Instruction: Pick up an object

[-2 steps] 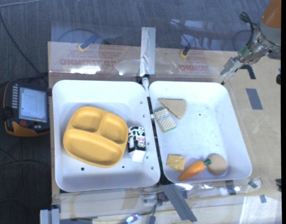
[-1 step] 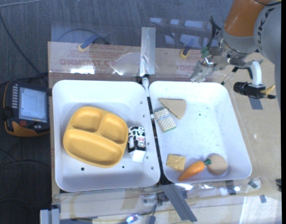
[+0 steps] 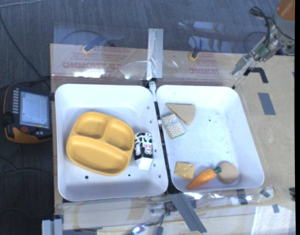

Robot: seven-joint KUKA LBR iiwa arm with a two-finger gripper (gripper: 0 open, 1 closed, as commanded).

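**Nothing picked up yet**

We see the yellow tray [image 3: 100, 142] in the left bin [image 3: 62, 180]; the carrot [image 3: 201, 178] lies in the right bin [image 3: 248, 131]; the end effector [image 3: 239, 68] waits far up right; we cannot tell its grip.

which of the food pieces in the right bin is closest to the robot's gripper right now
The tan wedge at the top of the right bin. It lies nearest the gripper up at the right; the carrot, egg and small cracker sit along the bottom edge.
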